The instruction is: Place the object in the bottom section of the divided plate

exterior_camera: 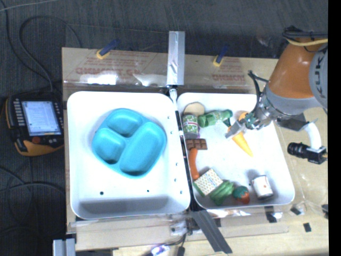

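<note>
Even overhead light, bright w/ mild glare on white bins [74, 143], soft shadows at 6 o'clock walls, pic slightly soft overall.

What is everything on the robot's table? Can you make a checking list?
Surface: two shallow white bins, left bin and right bin, side by side on a bench.
Job's things: blue divided plate in the left bin, nothing on it.
Clutter: right bin holds toy food, including a yellow cone, green bottle, chocolate bar and small white cup.
Grippers: gripper low over the right bin, by the cone.
Cables: black cable on the floor, left.
Surroundings: handheld control pad left of the bench.
</note>
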Robot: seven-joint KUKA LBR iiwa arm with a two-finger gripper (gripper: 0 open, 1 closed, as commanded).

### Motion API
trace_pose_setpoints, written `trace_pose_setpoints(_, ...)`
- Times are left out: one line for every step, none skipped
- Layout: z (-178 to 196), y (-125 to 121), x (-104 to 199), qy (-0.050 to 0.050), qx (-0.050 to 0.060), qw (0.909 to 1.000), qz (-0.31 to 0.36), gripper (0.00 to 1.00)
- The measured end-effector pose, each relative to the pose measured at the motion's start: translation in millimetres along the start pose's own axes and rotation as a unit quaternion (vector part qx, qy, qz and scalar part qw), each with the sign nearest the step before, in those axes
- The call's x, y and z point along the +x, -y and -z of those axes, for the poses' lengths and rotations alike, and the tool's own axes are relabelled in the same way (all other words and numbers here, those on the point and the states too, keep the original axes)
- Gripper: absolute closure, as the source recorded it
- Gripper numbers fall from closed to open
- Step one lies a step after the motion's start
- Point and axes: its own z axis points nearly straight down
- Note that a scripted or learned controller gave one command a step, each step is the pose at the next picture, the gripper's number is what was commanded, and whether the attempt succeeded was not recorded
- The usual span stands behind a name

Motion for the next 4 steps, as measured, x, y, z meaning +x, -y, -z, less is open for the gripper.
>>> trace_pose_setpoints(-25,-18,-23,0.000,0.000,1.0000,-0.009,1.00)
trace_pose_setpoints(1,-22,26,0.001,0.001,0.9983,0.058,1.00)
trace_pose_setpoints(59,-27,12,0.001,0.000,0.9959,0.091,1.00)
trace_pose_setpoints(12,-56,70,0.001,0.001,0.9910,0.134,1.00)
